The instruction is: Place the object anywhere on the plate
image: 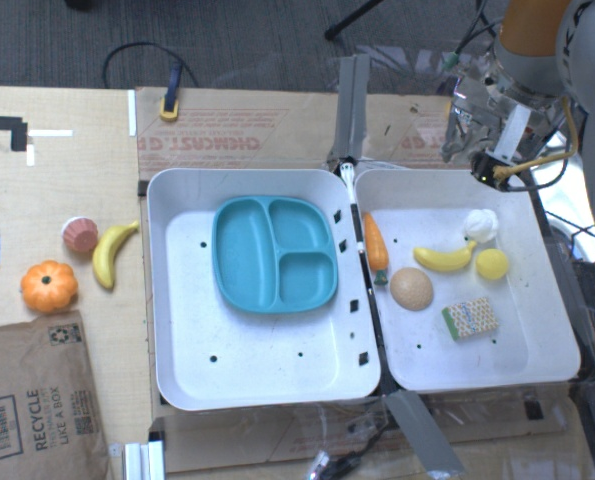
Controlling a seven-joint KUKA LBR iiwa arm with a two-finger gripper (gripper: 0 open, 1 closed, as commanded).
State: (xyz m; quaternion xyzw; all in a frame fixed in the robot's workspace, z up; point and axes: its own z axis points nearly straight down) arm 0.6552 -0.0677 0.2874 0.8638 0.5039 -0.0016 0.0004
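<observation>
A teal plate (pixel 274 252) with three compartments lies in the left bin (pixel 187 358). The right bin (pixel 517 353) holds a carrot (pixel 376 244) against its left wall, a banana (pixel 444 258), a white item (pixel 481 225), a yellow lemon (pixel 492 264), a tan egg-shaped item (pixel 411 289) and a patterned block (pixel 470 318). My gripper (pixel 469 133) hangs above the back edge of the right bin, apart from every object. The wrist and cables hide its fingertips.
On the bench left of the bins lie a second banana (pixel 111 254), a small orange pumpkin (pixel 48 287) and a pink cupcake-like item (pixel 80 235). A brown paper bag (pixel 32 403) lies at the front left. A metal divider (pixel 352 108) stands behind the bins.
</observation>
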